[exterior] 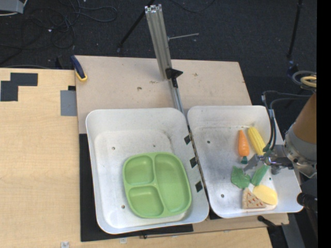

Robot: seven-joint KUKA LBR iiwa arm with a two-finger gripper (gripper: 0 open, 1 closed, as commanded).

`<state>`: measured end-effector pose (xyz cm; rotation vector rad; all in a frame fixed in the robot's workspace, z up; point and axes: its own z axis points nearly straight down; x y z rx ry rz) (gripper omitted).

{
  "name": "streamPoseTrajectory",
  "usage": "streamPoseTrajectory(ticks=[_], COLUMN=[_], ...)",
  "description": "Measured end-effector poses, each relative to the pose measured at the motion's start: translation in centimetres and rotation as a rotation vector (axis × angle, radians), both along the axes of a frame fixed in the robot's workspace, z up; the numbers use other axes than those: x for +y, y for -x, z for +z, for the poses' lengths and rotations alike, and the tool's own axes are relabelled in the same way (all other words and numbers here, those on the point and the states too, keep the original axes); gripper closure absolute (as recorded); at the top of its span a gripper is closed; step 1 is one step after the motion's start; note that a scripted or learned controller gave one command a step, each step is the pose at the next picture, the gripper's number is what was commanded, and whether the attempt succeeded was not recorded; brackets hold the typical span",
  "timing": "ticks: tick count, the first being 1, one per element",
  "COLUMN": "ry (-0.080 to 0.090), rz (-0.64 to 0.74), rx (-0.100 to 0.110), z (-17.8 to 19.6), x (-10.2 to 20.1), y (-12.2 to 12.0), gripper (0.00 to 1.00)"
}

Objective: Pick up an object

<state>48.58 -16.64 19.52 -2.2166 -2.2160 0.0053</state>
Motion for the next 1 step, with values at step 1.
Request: streamPoseTrajectory(ticks=[1], ry=[-0.001], rz=[0.000], rx=[0.002], z=[-6.36], x=[-0.22], y=[0.52], gripper=[0.00])
